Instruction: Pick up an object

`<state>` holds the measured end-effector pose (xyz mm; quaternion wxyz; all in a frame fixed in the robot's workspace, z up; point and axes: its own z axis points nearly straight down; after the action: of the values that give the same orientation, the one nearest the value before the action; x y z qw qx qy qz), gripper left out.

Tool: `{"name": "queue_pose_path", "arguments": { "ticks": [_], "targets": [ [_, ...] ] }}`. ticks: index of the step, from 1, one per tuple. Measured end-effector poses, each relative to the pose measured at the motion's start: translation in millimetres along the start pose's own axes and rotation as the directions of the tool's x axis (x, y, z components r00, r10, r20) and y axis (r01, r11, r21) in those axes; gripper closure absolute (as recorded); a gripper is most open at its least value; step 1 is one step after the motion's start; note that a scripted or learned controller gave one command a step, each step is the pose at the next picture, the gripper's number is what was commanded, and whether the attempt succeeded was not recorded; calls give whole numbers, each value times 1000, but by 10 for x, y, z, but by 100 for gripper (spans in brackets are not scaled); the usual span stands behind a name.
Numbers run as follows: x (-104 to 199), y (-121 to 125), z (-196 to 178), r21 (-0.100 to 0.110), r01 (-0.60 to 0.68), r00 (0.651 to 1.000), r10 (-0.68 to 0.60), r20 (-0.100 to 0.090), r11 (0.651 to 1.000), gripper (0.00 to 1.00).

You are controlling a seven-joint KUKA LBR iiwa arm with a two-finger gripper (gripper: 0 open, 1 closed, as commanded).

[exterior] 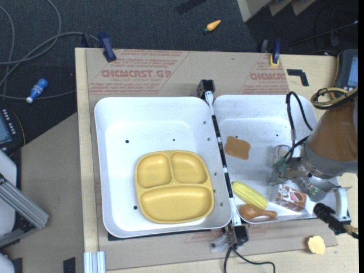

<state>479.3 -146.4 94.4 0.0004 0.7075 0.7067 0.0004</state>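
Even overhead light, soft shadows, mild glare on white bins (108,152) (slightly soft focus, perhaps).

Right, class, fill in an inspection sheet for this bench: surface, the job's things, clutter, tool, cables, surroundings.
Surface: cardboard-topped bench bearing a left bin and a right bin, side by side.
Job's things: in the right bin, a brown slice, a corn cob, a brown spoon-like piece and a printed packet.
Clutter: yellow divided tray in the left bin; yellow piece on the bench.
Tool: tool low in the right bin near the packet; grip cannot be judged.
Cables: black cable along the arm; grey cables on the floor.
Surroundings: blue bottle and orange piece on dark carpet.
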Motion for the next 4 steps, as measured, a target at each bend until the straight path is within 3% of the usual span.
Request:
{"name": "queue_pose_path", "arguments": {
  "ticks": [1, 2, 3, 4],
  "targets": [
    [-54, 19, -962, -9, 2, 1000, -2, 4, 1000, 100],
    [-380, 755, -767, -5, 3, 1000, -3, 4, 1000, 100],
    [-368, 728, -773, 0, 2, 1000, -2, 2, 1000, 0],
    [-274, 652, 155, 9, 1, 1000, -1, -3, 1000, 0]
  ]
}}
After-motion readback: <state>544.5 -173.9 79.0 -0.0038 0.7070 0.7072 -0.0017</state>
